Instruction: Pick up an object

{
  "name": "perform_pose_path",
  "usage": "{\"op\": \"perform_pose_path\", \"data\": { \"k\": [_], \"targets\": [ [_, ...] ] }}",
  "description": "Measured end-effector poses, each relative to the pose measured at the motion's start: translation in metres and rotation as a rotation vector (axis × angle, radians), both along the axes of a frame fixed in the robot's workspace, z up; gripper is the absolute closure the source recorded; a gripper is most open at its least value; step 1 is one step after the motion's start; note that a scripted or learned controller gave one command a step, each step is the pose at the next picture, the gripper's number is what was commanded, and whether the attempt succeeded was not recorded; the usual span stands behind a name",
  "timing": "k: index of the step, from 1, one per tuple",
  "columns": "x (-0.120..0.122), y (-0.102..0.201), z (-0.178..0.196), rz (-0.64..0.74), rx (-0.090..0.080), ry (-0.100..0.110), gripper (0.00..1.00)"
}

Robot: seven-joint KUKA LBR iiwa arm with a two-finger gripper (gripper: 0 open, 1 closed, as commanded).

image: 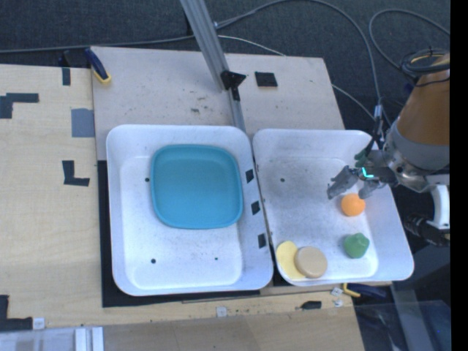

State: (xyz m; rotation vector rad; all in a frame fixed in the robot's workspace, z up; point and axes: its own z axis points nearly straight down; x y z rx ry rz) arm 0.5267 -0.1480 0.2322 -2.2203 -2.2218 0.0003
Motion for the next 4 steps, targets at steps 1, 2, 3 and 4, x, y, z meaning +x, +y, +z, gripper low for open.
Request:
{"op": "perform_pose_path", "data": {
  "k": [1,2,3,4],
  "targets": [
    [0.0,0.0,0.0,0.0,0.0,0.0,0.0],
    [-0.002,0.006,-0.061,0.0,0.001,0.005,0.0],
    [-0.008,0.0,-0.108,-0.001,0.0,0.004,0.0],
    [-0.008,0.0,-0.144,0.0,-0.001,-0.001,0.0]
  ]
}}
